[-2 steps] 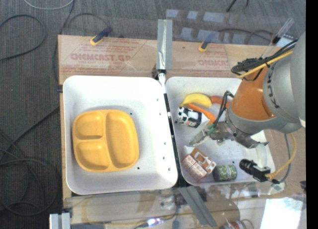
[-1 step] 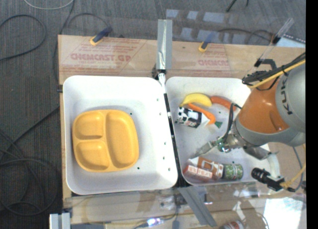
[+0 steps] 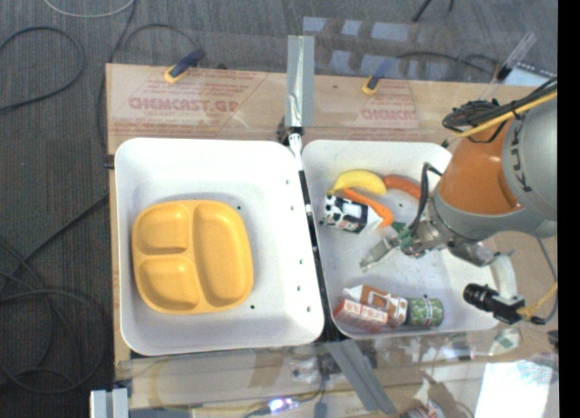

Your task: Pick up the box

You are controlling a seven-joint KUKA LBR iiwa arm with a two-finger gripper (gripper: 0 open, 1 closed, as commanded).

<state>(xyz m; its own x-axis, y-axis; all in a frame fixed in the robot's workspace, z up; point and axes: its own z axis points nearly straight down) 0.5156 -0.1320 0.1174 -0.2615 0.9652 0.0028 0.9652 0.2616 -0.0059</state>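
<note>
Pincer [image 3: 376,253]: poised low over the middle of the right bin [image 3: 317,226], fingers pointing toward the left; whether they are parted or closed cannot be told, and nothing is seen between them. Arm [image 3: 480,189]: grey with an orange band, reaching in from the right. Box [image 3: 372,308]: red and white carton, lying flat along the near wall of the right bin, below the pincer and apart from it. Can [image 3: 423,312]: green, lying on its side, touching the box's right end. Banana [image 3: 360,180]: yellow, toward the far part of the right bin. Carrot [image 3: 370,202]: orange, just beside the banana. Black-and-white toy [image 3: 344,214]: next to the carrot, near the bin's left wall. Left bin [image 3: 181,158]: holds a yellow divided plate [image 3: 192,255] with three compartments. Tabletop [image 3: 181,99]: brown board beneath both bins.
</note>
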